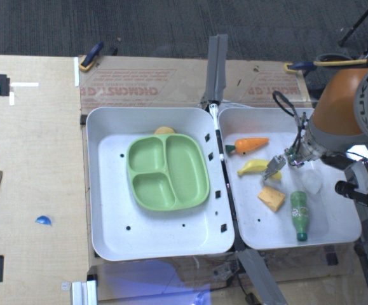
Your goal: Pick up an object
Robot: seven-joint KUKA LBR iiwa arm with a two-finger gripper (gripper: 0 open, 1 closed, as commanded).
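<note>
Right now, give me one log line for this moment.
gripper: over right bin, at banana | holding: nothing seen | carrot, bottle: untouched

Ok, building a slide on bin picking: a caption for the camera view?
Arm's tool hovers by a banana in the right bin, a green divided plate in the left.
</note>
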